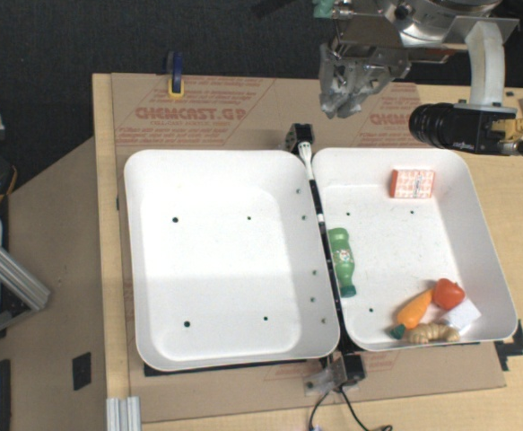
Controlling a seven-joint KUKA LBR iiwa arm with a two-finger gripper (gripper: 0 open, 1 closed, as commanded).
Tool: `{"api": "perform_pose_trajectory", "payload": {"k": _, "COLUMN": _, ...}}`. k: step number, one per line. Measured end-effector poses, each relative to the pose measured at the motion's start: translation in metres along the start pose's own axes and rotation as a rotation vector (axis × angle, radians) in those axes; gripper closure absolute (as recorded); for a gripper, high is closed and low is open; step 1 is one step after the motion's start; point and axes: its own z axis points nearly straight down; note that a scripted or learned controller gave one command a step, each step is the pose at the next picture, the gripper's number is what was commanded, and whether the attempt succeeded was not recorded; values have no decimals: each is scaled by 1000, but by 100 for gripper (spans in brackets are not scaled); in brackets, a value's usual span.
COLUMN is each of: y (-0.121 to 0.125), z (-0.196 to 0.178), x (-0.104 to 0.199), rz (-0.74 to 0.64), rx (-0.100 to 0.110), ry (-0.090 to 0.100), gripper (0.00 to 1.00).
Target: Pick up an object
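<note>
With the gripper hanging at twelve o'clock above the bench, its grip state impossible to tell, the green bottle lies against the right bin wall at nine o'clock, so a descent there risks striking the rim.

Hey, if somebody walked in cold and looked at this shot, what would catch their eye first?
Probably the bright cluster in the near right corner of the right bin: a red tomato, an orange carrot and a pale knobbly root bunched together. Next, the green bottle lying along the divide between the bins, and the pink box near the far wall. The gripper hangs above the bench beyond the bins.
</note>
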Motion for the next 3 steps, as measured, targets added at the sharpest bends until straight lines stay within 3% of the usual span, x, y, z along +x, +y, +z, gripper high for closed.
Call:
{"api": "perform_pose_trajectory", "payload": {"k": 2, "y": -39, "z": 3, "x": 85, "rz": -6, "rx": 6, "ry": 0, "gripper": 100}}
{"api": "perform_pose_trajectory", "payload": {"k": 3, "y": -38, "z": 100, "x": 42, "rz": 4, "rx": 15, "ry": -6, "gripper": 100}}
